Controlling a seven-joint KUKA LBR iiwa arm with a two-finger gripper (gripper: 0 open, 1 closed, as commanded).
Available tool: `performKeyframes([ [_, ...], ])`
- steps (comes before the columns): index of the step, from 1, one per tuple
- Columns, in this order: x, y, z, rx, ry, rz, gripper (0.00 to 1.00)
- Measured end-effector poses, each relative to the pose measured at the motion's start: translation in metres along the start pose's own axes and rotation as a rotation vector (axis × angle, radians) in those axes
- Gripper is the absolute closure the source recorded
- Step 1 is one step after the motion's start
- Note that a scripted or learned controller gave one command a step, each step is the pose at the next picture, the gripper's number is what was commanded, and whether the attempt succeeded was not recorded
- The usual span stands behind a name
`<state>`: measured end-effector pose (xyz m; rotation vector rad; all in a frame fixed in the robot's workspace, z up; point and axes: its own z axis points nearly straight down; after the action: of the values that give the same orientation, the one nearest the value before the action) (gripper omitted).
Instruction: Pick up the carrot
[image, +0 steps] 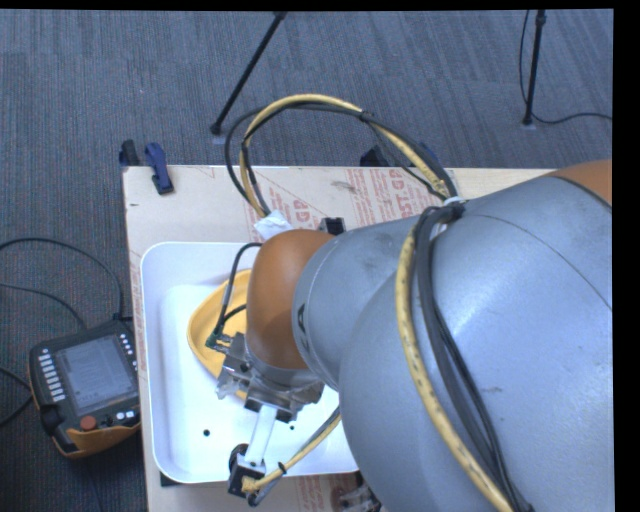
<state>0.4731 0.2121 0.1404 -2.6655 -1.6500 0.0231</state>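
The claw (256, 442) hangs low over the near end of the bin (152, 330); wide or narrow, I cannot tell. A yellow thing (203, 322) lies at the bin's middle, part under the wrist. The carrot is probably hidden beneath the arm inside this bin. A carrot should be light, stiff and smooth, tapering, so take it across the thick middle.

The grey arm (480, 350) is stretched in from the right over the white bin (160, 300), its orange-banded wrist (280, 300) pointed downward into it.
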Motion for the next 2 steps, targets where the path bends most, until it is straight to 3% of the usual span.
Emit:
performKeyframes([
  [1, 0.009, 0.034, 0.003, -0.003, 0.002, 0.133, 0.0],
  [2, -0.042, 0.037, -0.276, -0.017, 0.016, 0.094, 0.0],
])
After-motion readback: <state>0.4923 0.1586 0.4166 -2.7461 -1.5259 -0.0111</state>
